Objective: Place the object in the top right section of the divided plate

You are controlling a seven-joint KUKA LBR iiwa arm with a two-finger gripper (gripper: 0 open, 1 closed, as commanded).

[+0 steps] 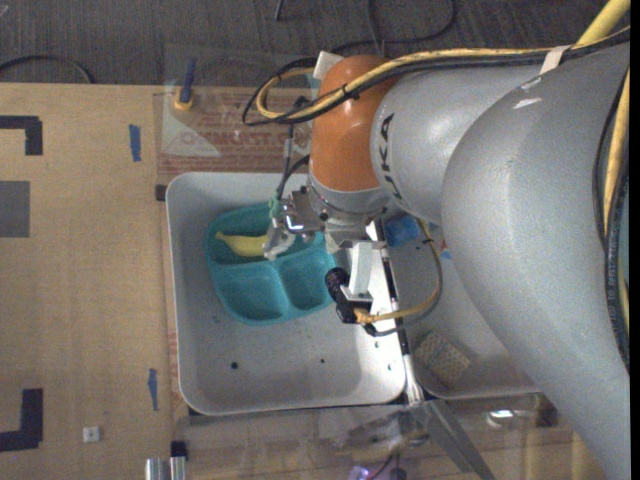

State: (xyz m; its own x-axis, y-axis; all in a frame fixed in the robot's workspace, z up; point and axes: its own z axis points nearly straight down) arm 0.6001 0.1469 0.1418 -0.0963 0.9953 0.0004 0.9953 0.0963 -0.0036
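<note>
A: Status on gripper [283, 230]?

B: Sitting over the teal plate [262, 293], at the near end of the banana [240, 243]. Fingers hard to read, cannot tell if open, closed or on the fruit. Too small, partly buried under the wrist.

A: Banana location?

B: Lying in the plate's upper compartment as seen from the camera, yellow against teal. Right end hidden behind the gripper hardware.

A: Plate?

B: In the left bin [290, 383], toward its upper half. Three compartments, two lower ones visible. Right edge covered by the arm [480, 158].

A: Anything else around?

B: Right bin [470, 388] mostly blocked by the grey arm. Tan waffle-textured thing [443, 358] in its lower part, something blue [402, 231] peeking out beside the wrist, not identifiable. Yellow cable [400, 313] looping off a black fitting under the wrist. Blue tape marks [135, 143] on the wooden bench [80, 268], black corner markers at far left. Small orange-and-blue item [185, 93] above the left bin, blurred.

A: Cut off?

B: Arm runs out of frame right and bottom.
</note>
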